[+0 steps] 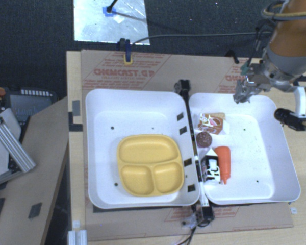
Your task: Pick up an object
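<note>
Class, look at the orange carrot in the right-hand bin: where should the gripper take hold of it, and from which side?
Grip the carrot across its thick upper half, coming straight down from above. It lies flat and lengthwise, its right flank free; a black-and-white item crowds its left, so keep the fingers narrow there.

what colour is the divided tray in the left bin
Yellow; the divided tray shows best in the camera view.

Yellow tray, orange carrot, seemingly brown disc.

A robotics lab: white bins on a board-covered bench, loose cables, aluminium framing.
</note>
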